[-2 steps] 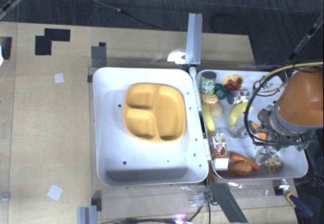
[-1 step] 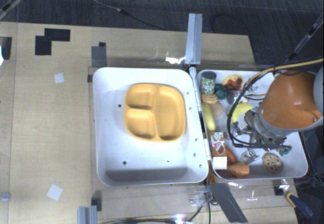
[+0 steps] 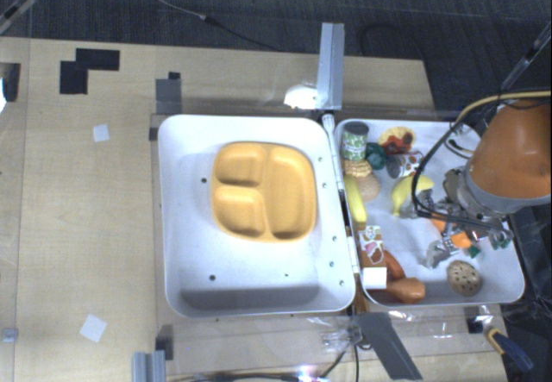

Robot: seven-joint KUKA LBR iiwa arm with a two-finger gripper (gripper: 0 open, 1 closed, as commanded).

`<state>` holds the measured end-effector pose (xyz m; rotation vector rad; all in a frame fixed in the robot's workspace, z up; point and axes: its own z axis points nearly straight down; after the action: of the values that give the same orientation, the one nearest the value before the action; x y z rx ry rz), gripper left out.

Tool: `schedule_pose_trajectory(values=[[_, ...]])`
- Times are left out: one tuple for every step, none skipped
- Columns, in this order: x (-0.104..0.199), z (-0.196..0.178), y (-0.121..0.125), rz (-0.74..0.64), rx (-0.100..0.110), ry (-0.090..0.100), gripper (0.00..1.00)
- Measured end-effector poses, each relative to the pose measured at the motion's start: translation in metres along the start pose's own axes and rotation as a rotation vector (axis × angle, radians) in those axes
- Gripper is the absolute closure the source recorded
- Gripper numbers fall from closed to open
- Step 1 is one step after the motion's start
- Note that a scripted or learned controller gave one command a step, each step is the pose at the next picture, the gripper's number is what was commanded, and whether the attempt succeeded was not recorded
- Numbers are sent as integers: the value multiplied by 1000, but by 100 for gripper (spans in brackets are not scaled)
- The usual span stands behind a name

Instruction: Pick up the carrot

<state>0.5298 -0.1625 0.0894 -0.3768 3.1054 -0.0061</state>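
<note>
The arm's metal two-finger pincer (image 3: 447, 244) hangs low over the right-hand shallow white bin (image 3: 517, 290), and honestly it's impossible to tell if it's spread or closed, since the wrist and cables cover most of it. The small orange carrot (image 3: 463, 239) sits right against the pincer, just to its right, partly tucked under the wrist; whether it's actually gripped can't be made out. Just below and to the right of the pincer lies a round brown speckled cookie (image 3: 464, 278). To its left there's a yellow plastic banana (image 3: 402, 192), and further left a long yellow corn-like piece (image 3: 354, 200). Up and left stands a small green-labelled can (image 3: 354, 146), print too blurry to read. Way off to the left, the other white bin (image 3: 181, 225) holds a yellow three-compartment plastic tray (image 3: 263, 191).
</note>
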Motion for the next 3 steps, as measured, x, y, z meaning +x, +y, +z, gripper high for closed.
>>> schedule_pose_trajectory(values=[[-4, -14, 0, -2, 5, -11, 100], [-26, -74, -1, -110, -1, 0, 100], [-89, -96, 37, -464, -4, -1, 100]])
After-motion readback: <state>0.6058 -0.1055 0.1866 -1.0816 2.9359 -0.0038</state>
